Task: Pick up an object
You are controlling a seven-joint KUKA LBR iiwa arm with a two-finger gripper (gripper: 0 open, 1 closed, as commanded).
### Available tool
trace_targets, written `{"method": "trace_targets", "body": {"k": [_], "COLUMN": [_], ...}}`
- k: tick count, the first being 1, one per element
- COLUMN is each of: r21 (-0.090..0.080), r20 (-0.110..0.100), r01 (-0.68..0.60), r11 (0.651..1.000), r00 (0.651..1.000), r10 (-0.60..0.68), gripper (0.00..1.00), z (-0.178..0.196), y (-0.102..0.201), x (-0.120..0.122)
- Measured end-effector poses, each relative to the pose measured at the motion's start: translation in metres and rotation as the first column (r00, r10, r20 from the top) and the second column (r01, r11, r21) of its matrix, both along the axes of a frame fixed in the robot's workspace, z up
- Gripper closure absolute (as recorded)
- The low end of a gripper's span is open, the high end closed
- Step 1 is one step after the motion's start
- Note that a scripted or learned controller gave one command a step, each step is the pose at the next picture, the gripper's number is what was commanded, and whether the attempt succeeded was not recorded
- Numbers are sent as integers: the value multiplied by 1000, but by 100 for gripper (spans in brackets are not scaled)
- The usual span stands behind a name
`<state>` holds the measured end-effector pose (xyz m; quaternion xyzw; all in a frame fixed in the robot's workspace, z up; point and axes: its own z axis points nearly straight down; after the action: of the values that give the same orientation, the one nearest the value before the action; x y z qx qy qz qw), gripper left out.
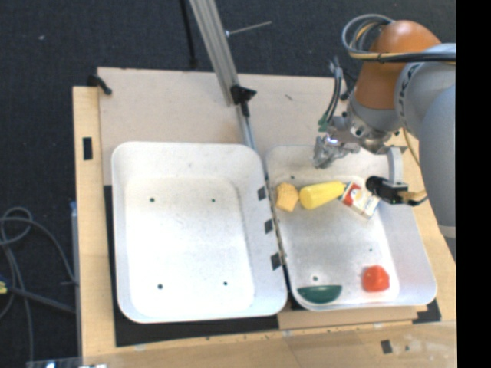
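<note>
My gripper (327, 155) hangs over the far end of the right bin (406, 244), just above and behind the objects there. Below it lies a yellow corn-like piece (321, 195), with a smaller yellow-orange lump (286, 198) to its left and a red-and-white box (359, 199) to its right. A red round object (375, 278) and a dark green bowl-shaped piece (320, 292) rest near the bin's front edge. Nothing shows between my fingers.
The left bin (192, 228) sits beside the right one. A slanted metal rail (219, 52) runs from the top down to the gap between the bins. A black connector and cable (387, 188) hang from the arm over the right bin.
</note>
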<state>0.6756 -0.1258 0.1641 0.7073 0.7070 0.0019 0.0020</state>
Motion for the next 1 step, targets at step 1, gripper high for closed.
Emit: {"method": "trace_targets", "body": {"k": [1], "r21": [-1], "r20": [3], "r01": [-5], "r11": [1000], "r00": [1000], "r10": [5], "gripper": [100], "z": [59], "y": [9], "x": [1]}}
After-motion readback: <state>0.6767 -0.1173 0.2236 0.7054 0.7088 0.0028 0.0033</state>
